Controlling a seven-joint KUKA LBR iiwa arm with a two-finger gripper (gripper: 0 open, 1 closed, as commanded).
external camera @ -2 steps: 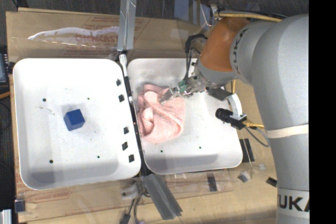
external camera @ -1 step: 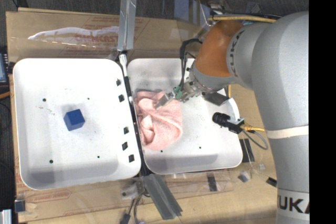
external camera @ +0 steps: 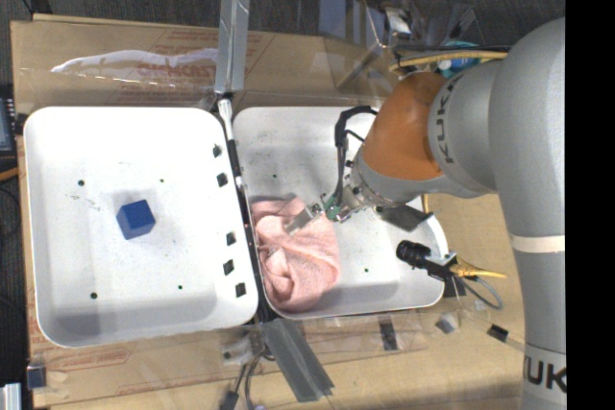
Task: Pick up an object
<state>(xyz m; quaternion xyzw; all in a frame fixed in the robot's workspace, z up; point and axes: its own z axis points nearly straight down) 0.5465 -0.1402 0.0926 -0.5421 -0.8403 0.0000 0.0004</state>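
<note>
- Camera view: arm comes in from 3 o'clock, pincer (external camera: 322, 209) down inside the right bin (external camera: 288, 134), at the upper edge of the pink cloth (external camera: 296, 256).
- Pincer state: cannot tell how far open it is, or whether any cloth sits in it (too small, wrist in the way).
- Pink cloth lies bunched at the bin's 7 o'clock corner, resting on the bin floor, not lifted.
- Blue cube (external camera: 135, 218) in the left bin (external camera: 58, 134), near its centre, well apart from the arm (untouched).
- Progress, my read: reach done, pincer at the cloth; secure grasp and lift both left.
</note>
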